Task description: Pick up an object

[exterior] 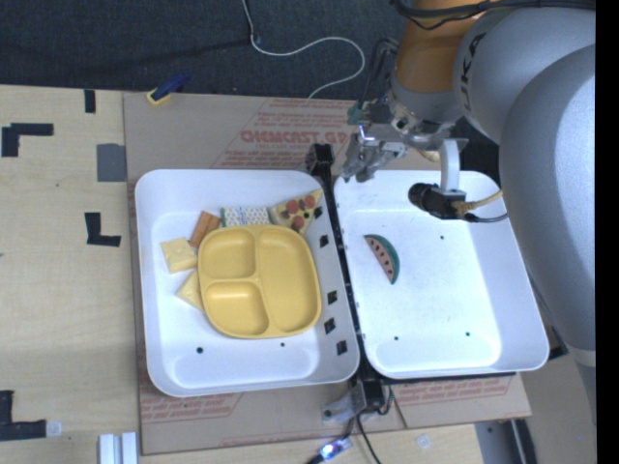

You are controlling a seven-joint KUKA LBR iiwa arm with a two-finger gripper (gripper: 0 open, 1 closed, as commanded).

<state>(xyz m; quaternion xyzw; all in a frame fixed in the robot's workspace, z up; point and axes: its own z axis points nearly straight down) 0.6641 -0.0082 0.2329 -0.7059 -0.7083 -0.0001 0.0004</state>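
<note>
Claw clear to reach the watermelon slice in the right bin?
Probably yes. The watermelon slice lies alone on the bare floor of the right bin, away from the walls. The claw sits above that bin's far-left corner, with nothing between them.

Gripper (360,162) over far rim between two white bins.

Positioned above the top edge of the right bin (484,346), beside the divider. Watermelon slice (383,257) lying alone in right bin, well apart from gripper. Yellow divided plate (259,280) in left bin (164,356), with small food pieces (198,230), possibly crackers, along its far and left sides.
</note>
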